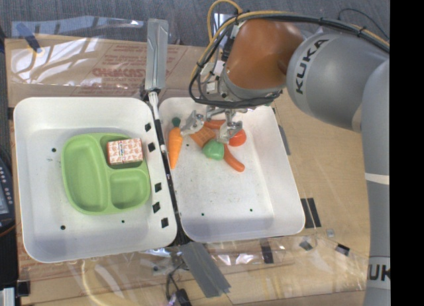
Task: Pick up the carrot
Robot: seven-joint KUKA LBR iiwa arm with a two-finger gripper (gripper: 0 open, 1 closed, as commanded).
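The carrot [174, 147] is orange with a green top and lies lengthwise against the left wall of the right bin [265, 212]. My gripper [212, 126] hangs just right of it, low over a small heap of toy food in the bin's far half. Its two fingers [191, 123] stand spread apart, so the gripper is open. An orange piece [203, 136] lies under and between them, but I cannot tell if they touch it. The carrot is apart from the fingers, a short way to their left.
The heap holds a green piece [213, 151], a red tomato-like piece [238, 138] and another orange piece [234, 161]. The left bin [40, 232] bears a green divided plate [93, 185] with a small patterned box [124, 152] in its upper compartment.
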